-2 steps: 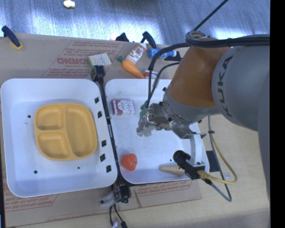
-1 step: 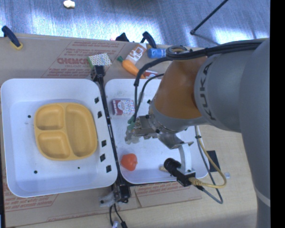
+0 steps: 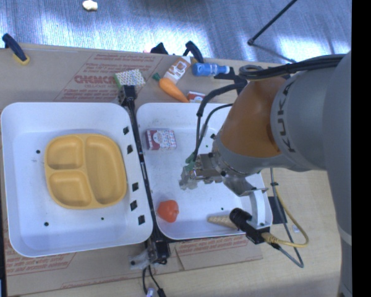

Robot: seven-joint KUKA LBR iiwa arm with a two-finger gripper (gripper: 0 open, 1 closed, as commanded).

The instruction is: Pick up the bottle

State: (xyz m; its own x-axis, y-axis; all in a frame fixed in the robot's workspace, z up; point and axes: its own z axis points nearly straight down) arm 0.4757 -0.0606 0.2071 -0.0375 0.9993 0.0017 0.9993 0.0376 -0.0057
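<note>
My gripper (image 3: 190, 177) hangs low over the middle of the right bin (image 3: 173, 113), below the arm's orange band. A small green bit shows at its upper edge, too small to identify. A white and orange bottle (image 3: 178, 70) lies on the cardboard behind the right bin, outside it and well away from the gripper. Beside it to the right lies a blue bottle-like item (image 3: 208, 70). The arm hides the right half of the right bin.
The right bin holds a red and white box (image 3: 160, 139), an orange-red ball (image 3: 168, 211) and a cone (image 3: 221, 220) near its front. A toy carrot (image 3: 172, 90) lies behind the bin. A yellow divided plate (image 3: 85, 170) fills the left bin (image 3: 25, 125).
</note>
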